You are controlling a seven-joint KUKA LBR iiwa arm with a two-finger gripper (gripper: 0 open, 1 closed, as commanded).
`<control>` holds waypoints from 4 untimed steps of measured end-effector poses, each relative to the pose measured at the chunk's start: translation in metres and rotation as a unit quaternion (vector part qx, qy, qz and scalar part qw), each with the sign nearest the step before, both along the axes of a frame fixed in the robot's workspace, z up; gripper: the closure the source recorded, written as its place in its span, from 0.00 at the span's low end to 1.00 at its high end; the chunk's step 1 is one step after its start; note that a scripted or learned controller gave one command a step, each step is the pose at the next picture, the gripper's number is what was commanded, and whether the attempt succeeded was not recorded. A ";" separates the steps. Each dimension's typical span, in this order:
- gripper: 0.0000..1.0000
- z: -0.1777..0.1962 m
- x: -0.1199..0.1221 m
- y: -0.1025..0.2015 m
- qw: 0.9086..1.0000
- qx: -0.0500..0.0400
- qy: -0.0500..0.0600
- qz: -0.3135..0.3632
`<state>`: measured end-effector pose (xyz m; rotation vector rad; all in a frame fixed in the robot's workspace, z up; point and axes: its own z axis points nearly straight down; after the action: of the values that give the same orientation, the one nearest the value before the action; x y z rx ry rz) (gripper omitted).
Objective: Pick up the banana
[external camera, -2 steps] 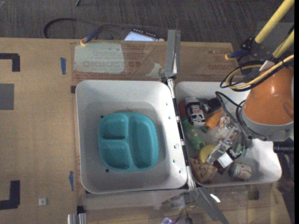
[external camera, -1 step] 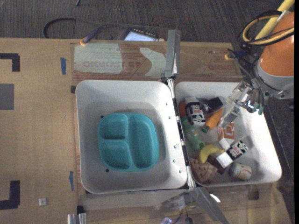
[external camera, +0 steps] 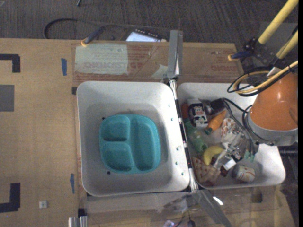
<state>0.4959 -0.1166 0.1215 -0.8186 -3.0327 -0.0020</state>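
Item: banana (external camera: pixel 212 153). It was recorded as a small yellow piece lying in the right bin (external camera: pixel 272 167), towards that bin's near edge and closer to its left wall than to its right, crowded among other objects.

Item: claw (external camera: pixel 230 149). It was found lowered into the right bin just beside the banana, on the banana's right, with the grey arm and its orange band (external camera: pixel 276 105) reaching in over the bin's right side. Whether the claw was wide, narrow or closed on anything could not be told; the clutter around it hid the detail. The low placement was judged to serve a grasp attempt on the banana.

Item: right-bin clutter. A toy car (external camera: pixel 198 115) was noted near the far left corner, an orange piece (external camera: pixel 216 120) just beside it, a pizza-slice toy (external camera: pixel 202 170) at the near left corner, and a small can (external camera: pixel 243 172) along the near edge.

Item: left bin (external camera: pixel 90 98). A teal divided plate (external camera: pixel 129 144) was logged at its middle, well apart from the banana.

Both bins were set side by side on the counter (external camera: pixel 38 126).
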 end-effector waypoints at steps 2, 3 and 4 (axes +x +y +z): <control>1.00 -0.009 0.049 0.022 0.998 0.001 -0.003 0.058; 1.00 -0.026 0.090 0.023 0.999 -0.001 -0.007 -0.035; 1.00 0.081 0.105 0.112 0.995 0.000 -0.001 -0.099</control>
<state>0.6006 -0.0042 0.2021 -1.1147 -2.9392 -0.0020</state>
